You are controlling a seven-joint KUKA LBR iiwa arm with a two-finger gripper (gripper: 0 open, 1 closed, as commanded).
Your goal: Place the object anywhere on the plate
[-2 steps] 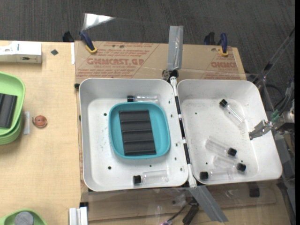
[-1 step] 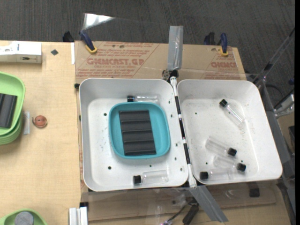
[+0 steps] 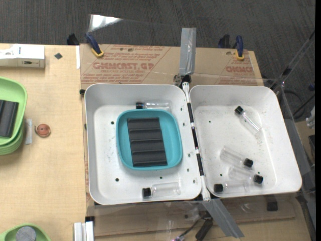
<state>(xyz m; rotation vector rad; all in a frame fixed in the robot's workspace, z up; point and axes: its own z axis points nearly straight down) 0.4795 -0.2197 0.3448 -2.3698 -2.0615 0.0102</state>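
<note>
Clear plastic vials with black caps lie loose in both bins, none of them on the plate. Two are in the left bin (image 3: 95,149): one vial (image 3: 153,105) lies against the plate's upper edge, cap to the left, and another vial (image 3: 163,189) lies below the plate near the bin's lower wall, cap also to the left. The teal plate (image 3: 123,139) sits in the middle of that bin, and a black ribbed block (image 3: 148,140) covers most of its centre.

In the right bin (image 3: 281,134) there are more vials — one (image 3: 248,118) slanted in the upper part, and a loose cluster (image 3: 241,167) toward the lower right, some touching, with black caps pointing different ways.

Whether the jaws are apart or together cannot be told.

Brown cardboard (image 3: 130,64) lies under the bins' upper edge, held by two blue clamps (image 3: 94,44), with a grey tape strip (image 3: 187,51) standing between them. At the frame's left, on the wooden bench (image 3: 50,185), are a green tray (image 3: 12,92), a small orange disc (image 3: 43,130) and — in the upper left corner — a white box (image 3: 22,55).
</note>
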